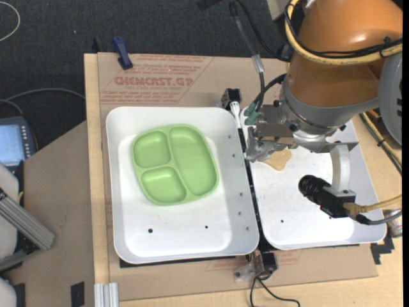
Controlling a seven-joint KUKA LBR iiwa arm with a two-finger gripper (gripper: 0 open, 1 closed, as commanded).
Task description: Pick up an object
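My gripper (261,147) hangs low over the far left part of the right bin (307,229), close to the wall shared with the left bin. A small tan, flat object (279,162) lies on the bin floor just right of and under the gripper; the wrist hides its far part. Whether the gripper touches it cannot be told. A green divided plate (174,164) with three compartments lies in the middle of the left bin (172,235).
The big orange and grey arm (339,50) covers the far half of the right bin. Both bins sit on a cardboard sheet (153,78), with a blue clip (122,52) at its far left edge. Cables run past the far edge.
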